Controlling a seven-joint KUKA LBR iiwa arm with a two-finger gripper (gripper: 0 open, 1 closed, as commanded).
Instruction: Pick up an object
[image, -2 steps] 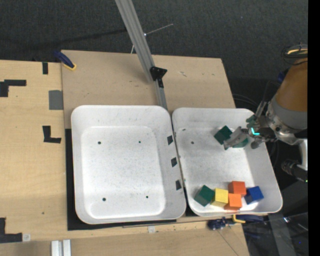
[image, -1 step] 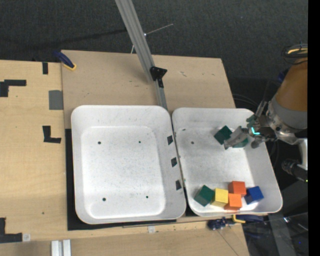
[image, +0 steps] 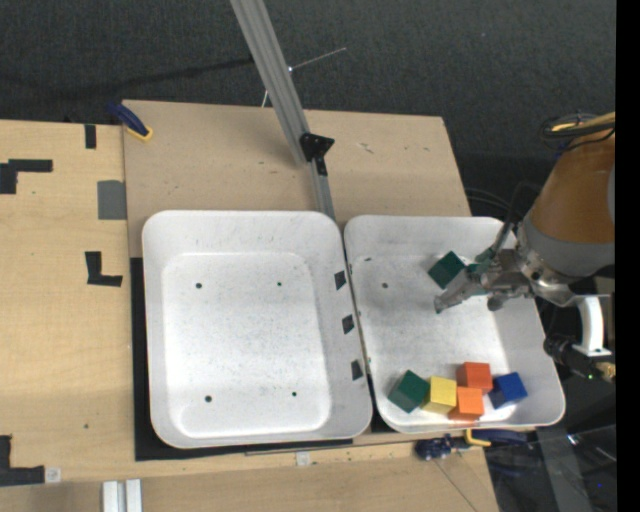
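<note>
Gripper (image: 468, 285) over right bin (image: 400, 330), jaw state we cannot tell; green block (image: 447, 268) beside it, may get pushed away.

Two white bins (image: 245, 225) — six blocks in all (two green (image: 447, 268), two orange (image: 476, 376), one yellow (image: 442, 391), one blue (image: 509, 387)).

A robotics lab: a plywood bench (image: 250, 165) with black tape marks, two white bins (image: 160, 300) side by side, a metal pole (image: 280, 80), and loose cables at the right.
</note>
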